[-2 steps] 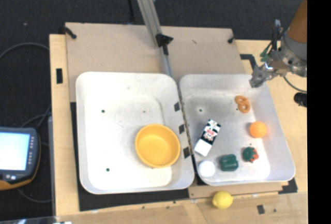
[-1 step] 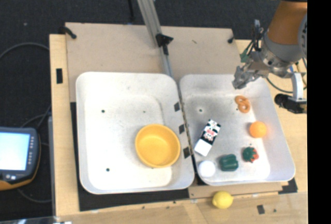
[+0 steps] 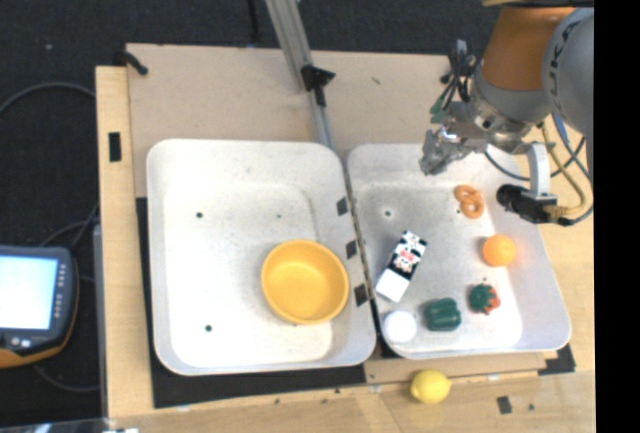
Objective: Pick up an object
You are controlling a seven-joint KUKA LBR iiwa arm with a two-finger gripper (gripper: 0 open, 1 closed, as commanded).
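**A:** What did the bench (image 3: 220,91) and the room look like?

**B:** It was a tan board with dark floor around it. At the near edge a yellow lemon (image 3: 430,386) lay on the board, outside the bins. A small screen (image 3: 30,296) sat off the left side, and a metal pole (image 3: 285,16) slanted up from the far edge.

**A:** And the gripper?

**B:** The gripper (image 3: 437,156) hung over the far edge of the right bin (image 3: 390,176), at the end of the arm (image 3: 525,46). I could not tell whether its jaws were spread or closed, and nothing showed between them.

**A:** Count the things, near to far.

**B:** Two bins. The left bin (image 3: 200,181) held one yellow bowl (image 3: 305,281), near its near right corner. In the right bin: one white round piece (image 3: 400,327) at the near left corner, one green block (image 3: 441,314) beside it, one small red-and-green piece (image 3: 484,298), one black-and-white box (image 3: 400,266) toward the left edge, one orange ball (image 3: 498,250) by the right edge, and one orange pretzel-like piece (image 3: 468,200) farthest, just near of the gripper.
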